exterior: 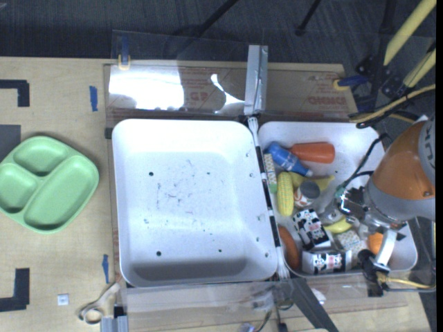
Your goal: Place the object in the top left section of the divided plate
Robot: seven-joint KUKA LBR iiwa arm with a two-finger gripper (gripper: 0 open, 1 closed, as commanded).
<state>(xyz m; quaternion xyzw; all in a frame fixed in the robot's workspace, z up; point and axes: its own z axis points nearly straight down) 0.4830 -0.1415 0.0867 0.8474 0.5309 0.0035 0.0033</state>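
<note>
The arm's orange-banded wrist (408,168) hangs over the right-hand white bin (408,251), so by my reckoning this is the picking step: nothing has gone to the plate yet. The claw (349,209) sits low among the clutter, and from here I cannot tell how far apart it stands or whether it has hold of anything, since the wrist and cables cover it.

Which object it is after is not clear. The bin holds a yellow corn cob (284,194), a blue plastic bottle (285,158), an orange-red carrot-shaped toy (313,152) and a black-and-white printed can (325,261), all jumbled close together, some touching.

The pale green divided plastic plate (47,183) lies on the wooden table (62,109), well apart, beyond the left-hand white bin (187,199). Its top left section, a small rounded well (38,151), looks bare.

The next move, I'd judge, calls for a clean grasp on a single item, then a lift high enough to clear both bins on the long carry leftward.
</note>
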